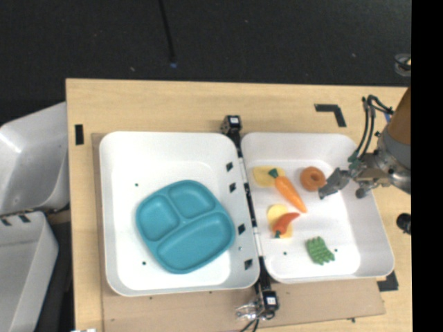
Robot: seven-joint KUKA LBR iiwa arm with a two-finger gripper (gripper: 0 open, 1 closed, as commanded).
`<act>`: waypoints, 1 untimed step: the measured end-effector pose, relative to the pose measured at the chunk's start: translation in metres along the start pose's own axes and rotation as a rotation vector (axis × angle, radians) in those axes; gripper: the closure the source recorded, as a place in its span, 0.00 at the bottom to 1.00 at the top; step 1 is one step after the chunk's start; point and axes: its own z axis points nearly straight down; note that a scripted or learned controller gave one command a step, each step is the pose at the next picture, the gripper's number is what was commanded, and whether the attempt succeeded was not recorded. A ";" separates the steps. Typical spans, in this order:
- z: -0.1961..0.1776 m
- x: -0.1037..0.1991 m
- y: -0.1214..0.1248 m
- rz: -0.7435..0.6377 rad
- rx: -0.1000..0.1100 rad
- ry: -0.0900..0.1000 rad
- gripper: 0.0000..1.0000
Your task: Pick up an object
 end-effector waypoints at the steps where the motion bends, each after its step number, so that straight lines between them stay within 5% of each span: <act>1: -0.007 0.000 0.003 -0.004 -0.012 -0.003 0.00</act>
